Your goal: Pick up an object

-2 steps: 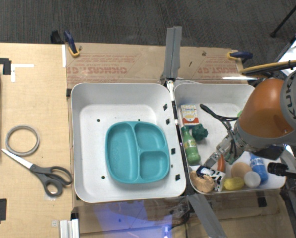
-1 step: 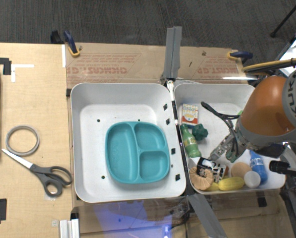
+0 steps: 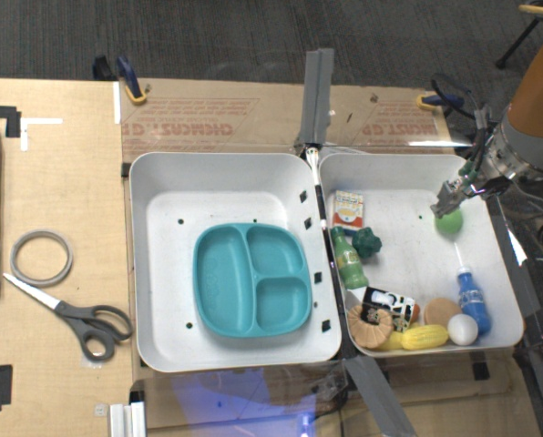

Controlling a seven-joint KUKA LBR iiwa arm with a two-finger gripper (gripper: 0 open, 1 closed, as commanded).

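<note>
On the bench, the right bin (image 3: 408, 167) is holding the toys while the gripper (image 3: 455, 192) is hanging over a green ball (image 3: 449, 222) near its right wall, probably to pick it.

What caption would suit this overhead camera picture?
Gripper poised at a green ball in the right bin; teal plate in the left.

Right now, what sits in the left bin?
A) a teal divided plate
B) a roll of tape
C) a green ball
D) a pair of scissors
A: the teal divided plate lies alone in the left bin; scissors and tape roll rest on the bench.
</note>
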